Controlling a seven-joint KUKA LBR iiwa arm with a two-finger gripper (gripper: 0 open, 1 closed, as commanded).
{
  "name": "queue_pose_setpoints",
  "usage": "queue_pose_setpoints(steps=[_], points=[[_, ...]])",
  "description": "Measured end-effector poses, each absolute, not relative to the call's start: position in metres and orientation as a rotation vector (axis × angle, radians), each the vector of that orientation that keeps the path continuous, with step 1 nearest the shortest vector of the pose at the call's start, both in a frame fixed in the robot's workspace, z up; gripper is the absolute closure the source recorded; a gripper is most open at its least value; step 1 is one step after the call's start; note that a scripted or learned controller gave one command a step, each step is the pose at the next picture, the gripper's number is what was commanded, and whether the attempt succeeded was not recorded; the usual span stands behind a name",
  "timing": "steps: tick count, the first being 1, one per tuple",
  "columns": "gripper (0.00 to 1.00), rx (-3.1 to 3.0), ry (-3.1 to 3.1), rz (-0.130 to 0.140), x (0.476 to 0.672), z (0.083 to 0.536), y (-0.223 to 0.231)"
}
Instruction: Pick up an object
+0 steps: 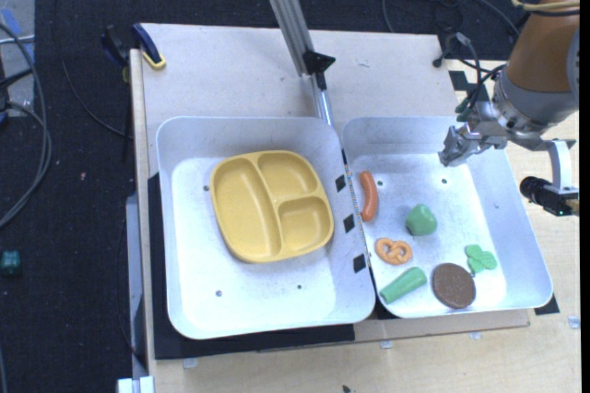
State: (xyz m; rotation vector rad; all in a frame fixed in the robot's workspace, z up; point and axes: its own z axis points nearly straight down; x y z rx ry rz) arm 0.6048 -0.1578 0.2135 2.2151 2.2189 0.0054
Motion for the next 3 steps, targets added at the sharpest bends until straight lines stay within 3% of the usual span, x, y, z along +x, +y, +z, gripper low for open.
queue_pose_setpoints(steps=[1,2,3], points=[[1.0,2.212,2.22,0.006,0.616,0.268,-0.16],[1.0,2.215,2.222,0.003,0.617,0.288,-0.16],[1.0,2.215,2.23,0.001,0.598,0.289,-0.115]])
